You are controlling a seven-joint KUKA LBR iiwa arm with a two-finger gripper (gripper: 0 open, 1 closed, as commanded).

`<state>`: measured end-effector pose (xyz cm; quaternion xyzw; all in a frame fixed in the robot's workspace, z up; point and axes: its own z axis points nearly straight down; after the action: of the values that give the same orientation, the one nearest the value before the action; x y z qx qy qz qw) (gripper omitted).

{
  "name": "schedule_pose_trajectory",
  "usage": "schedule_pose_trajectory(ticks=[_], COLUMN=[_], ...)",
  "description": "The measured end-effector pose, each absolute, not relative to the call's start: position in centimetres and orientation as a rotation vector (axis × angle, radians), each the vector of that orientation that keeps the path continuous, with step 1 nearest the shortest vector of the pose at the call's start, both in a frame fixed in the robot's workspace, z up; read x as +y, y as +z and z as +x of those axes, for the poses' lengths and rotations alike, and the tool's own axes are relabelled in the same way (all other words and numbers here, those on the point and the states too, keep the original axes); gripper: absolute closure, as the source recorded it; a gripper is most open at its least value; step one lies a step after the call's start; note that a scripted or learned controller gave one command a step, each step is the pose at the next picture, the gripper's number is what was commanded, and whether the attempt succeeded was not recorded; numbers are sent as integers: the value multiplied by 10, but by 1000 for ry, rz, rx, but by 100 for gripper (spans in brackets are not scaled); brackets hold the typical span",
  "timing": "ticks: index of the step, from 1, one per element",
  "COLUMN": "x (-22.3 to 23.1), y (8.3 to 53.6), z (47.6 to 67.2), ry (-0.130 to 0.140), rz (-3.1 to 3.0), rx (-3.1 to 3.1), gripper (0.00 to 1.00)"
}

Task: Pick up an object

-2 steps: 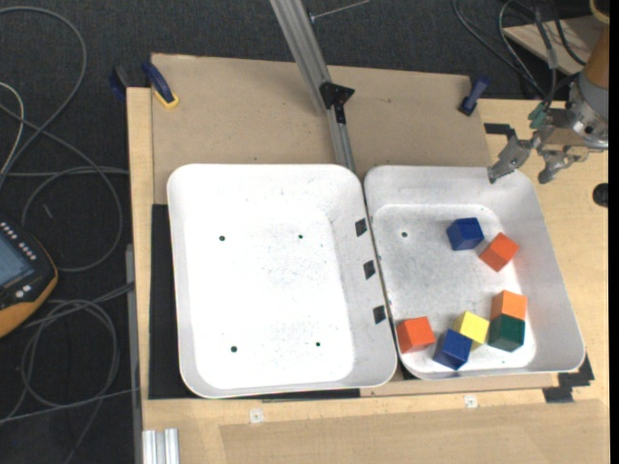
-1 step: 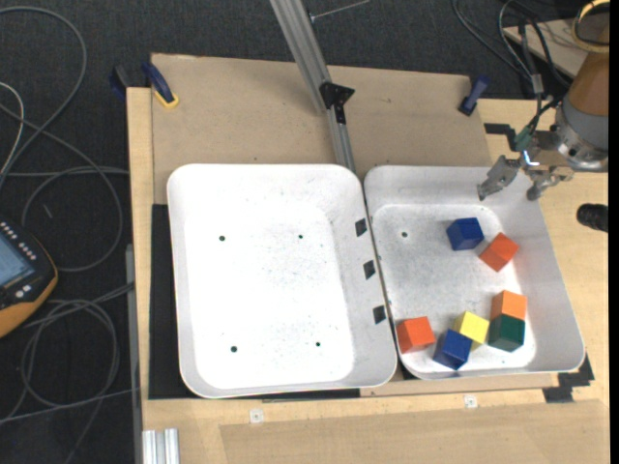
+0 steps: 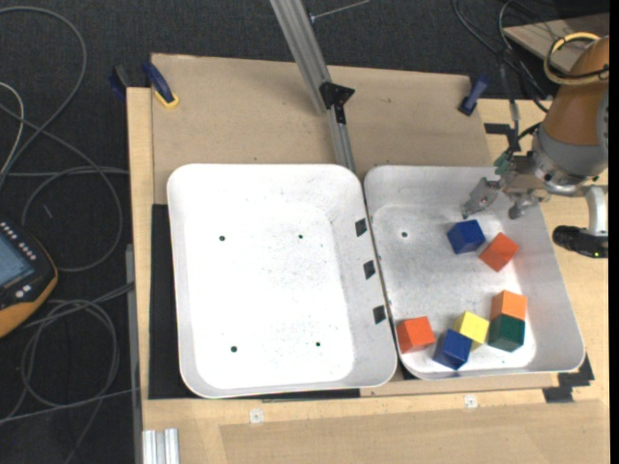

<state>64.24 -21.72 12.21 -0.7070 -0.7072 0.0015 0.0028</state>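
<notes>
My gripper [image 3: 501, 197] hangs spread, holding nothing, over the right bin [image 3: 553, 288], near one of two blue blocks [image 3: 465, 237]. Three orange, one yellow, one green, partly overlapped.

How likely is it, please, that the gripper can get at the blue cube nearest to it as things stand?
Probably yes. The gripper hangs open above the right bin, just up from the blue cube. Only the orange cube sits close beside it.
</notes>
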Motion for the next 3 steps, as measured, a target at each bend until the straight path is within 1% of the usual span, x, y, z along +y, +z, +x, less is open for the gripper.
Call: schedule_pose_trajectory(ticks=[1,2,3], x=[-218,-215,-215], y=[138,204,240], z=[645,647,649], ry=[-2,-7,-6], rz=[-2222,-2226,-2225], rx=[-2225,-2230,-2228], gripper=[100,100,100])
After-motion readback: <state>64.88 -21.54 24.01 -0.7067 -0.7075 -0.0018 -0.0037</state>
